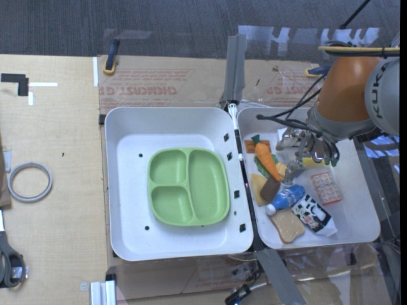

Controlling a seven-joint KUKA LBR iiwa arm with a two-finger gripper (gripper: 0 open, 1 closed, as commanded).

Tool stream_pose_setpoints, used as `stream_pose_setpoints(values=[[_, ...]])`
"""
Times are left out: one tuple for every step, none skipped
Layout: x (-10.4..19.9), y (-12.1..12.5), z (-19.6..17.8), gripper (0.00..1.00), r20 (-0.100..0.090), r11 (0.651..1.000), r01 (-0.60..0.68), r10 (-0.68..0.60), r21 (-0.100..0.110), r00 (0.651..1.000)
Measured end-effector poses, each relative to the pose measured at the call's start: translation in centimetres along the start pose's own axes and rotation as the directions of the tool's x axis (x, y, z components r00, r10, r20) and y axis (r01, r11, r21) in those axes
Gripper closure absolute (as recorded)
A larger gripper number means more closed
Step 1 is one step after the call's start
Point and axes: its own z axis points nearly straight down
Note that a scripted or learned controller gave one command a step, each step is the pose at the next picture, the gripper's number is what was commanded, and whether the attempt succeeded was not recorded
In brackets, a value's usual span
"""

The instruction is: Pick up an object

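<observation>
Fingers [294,169] low in the right bin [364,232], open or closed impossible to tell. Carrot [269,160] just beside at 9 o'clock, blue bottle [287,197] near at 6 o'clock. Green tray [189,187] in the left bin [121,189].

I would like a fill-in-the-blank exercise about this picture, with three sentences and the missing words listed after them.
1. The green plastic plate with three compartments lies in the ____ shallow white bin in the camera view.
2. The orange toy carrot lies in the ____ shallow white bin.
3. The grey tape ring lies on the bench, ____ both bins.

Missing words: left; right; outside
</observation>
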Motion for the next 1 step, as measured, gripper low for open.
stream_pose_setpoints(values=[[-2.49, 1.31, -0.02, 0.0, 0.001, 0.929, -0.369, 0.369, 0.001, 0.929]])
